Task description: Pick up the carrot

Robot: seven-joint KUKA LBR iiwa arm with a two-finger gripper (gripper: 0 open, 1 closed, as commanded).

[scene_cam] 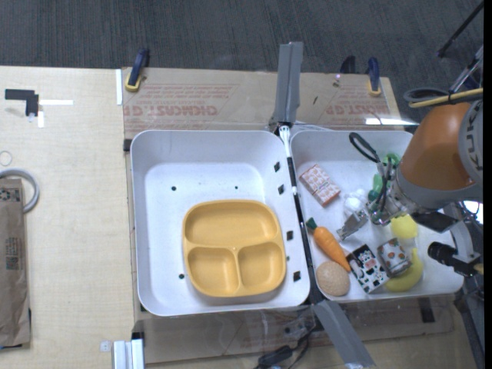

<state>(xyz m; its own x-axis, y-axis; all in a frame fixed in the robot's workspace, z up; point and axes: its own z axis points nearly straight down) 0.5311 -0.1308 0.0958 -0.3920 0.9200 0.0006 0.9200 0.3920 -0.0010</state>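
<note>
The carrot (pixel 330 244), orange with a small green top, lies slanted on the floor of the right bin (pixel 338 156), near its left wall. My gripper (pixel 356 224) hangs low over the bin just right of the carrot, its metal fingers spread apart with nothing between them. The carrot's thick end rests against a round tan cookie (pixel 333 278). The arm's orange band (pixel 438 152) sits above and to the right.
The left bin (pixel 154 206) holds a yellow three-part plate (pixel 232 247). Around the gripper in the right bin lie a pink packet (pixel 319 184), a black-and-white carton (pixel 367 268), a small can (pixel 393 257), a banana (pixel 407 277) and a lemon (pixel 403 226).
</note>
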